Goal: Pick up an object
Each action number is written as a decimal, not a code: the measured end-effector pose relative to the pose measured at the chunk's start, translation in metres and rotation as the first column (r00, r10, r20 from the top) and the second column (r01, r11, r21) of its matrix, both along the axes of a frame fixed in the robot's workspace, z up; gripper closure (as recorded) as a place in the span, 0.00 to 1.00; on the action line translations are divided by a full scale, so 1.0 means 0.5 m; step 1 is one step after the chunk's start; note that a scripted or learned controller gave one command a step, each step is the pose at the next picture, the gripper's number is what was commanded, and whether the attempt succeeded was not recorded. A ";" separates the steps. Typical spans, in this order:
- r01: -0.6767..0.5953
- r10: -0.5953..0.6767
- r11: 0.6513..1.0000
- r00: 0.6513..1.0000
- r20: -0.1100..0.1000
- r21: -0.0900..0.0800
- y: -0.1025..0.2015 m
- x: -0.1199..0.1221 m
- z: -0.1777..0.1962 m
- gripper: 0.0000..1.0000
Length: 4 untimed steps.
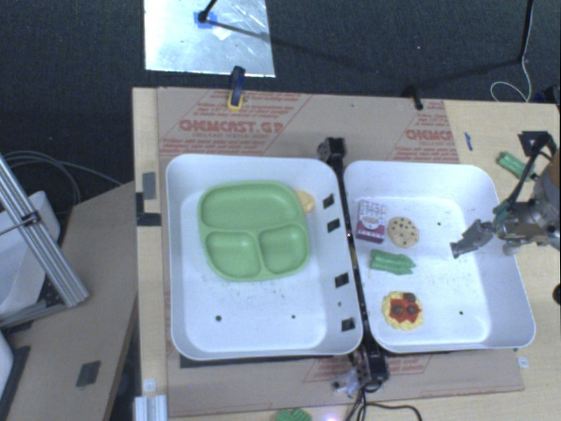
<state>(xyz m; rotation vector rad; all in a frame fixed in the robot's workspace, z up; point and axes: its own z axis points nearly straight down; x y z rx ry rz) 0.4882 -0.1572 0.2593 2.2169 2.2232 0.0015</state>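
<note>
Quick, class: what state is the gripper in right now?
Gripper: over the right bin, nothing between it; open or shut cannot be told.

dark carpet floor (70, 77) all round, with a shiny metal sheet (209, 24) lying on it up top. the worktop (145, 235) is pale wood under a printed cardboard sheet (263, 121). aluminium framing (39, 244) leans in at left, white cable (526, 77) top right.
</note>
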 end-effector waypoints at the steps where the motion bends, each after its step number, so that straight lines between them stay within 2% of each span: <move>1: -0.004 0.004 1.000 1.000 -0.013 0.006 0.096 -0.008 -0.247 0.00; 2: 0.001 -0.001 1.000 1.000 -0.003 0.001 0.109 -0.004 -0.355 0.00; 3: 0.002 -0.002 1.000 1.000 0.002 -0.001 0.105 -0.001 -0.328 1.00; 4: 0.002 -0.002 1.000 1.000 0.002 0.000 0.106 -0.001 -0.329 0.00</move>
